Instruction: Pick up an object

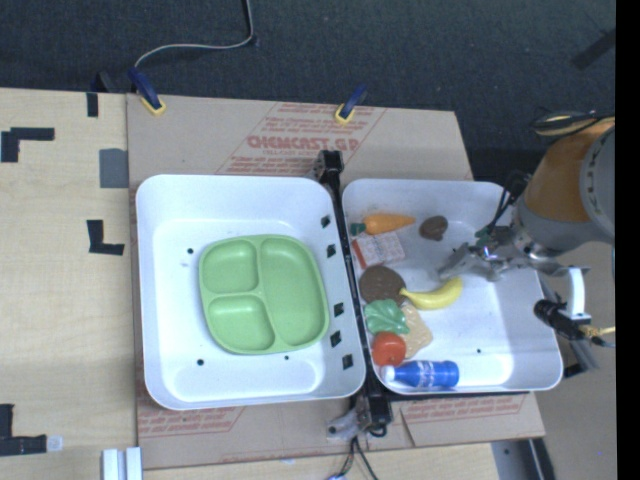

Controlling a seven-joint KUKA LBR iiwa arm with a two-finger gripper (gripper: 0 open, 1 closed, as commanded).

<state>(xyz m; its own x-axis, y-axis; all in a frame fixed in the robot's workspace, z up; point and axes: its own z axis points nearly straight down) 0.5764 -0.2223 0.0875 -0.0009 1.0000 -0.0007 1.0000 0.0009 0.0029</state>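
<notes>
The right bin (520,368) holds several toy foods. A yellow banana (436,294) lies near its middle, beside a dark brown disc (380,283). An orange carrot (385,223) and a small brown lump (433,228) lie at the back. Toward the front are a green leafy piece (384,316), a red tomato (389,348) and a blue bottle (426,374). My gripper (458,263) reaches in from the right, low over the bin, just above and right of the banana's tip. Nothing shows between its fingers.
The left bin (165,208) holds a green divided plate (264,293). A black divider with clips (345,268) runs between the bins. My grey arm with its orange band (560,183) hangs over the right bin's right rim. Cardboard lies under both bins.
</notes>
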